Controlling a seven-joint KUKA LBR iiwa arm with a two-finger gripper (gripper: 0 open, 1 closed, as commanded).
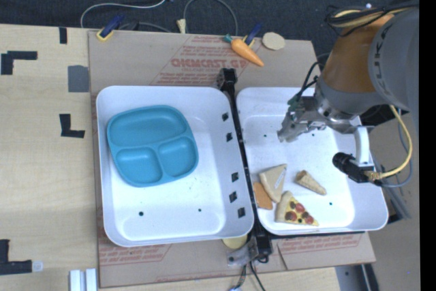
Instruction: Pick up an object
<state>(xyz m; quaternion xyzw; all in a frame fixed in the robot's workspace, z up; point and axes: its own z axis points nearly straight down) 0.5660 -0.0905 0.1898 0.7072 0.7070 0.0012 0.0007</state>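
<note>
Pizza slice (295, 209): right bin (272, 100), 6 o'clock.
Bread wedges (274, 179): just above, 5 to 7 o'clock.
Blue plate (151, 144): left bin (116, 215), centre.
Gripper (291, 129): right bin centre; grip state cannot be told.
Carrot (246, 52): beyond bins, 12 o'clock.

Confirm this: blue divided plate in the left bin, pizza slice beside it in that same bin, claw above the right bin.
Wrong on the pizza slice: the camera view shows it in the right bin, near its front edge. The blue divided plate is in the left bin, and the claw is above the right bin.
</note>
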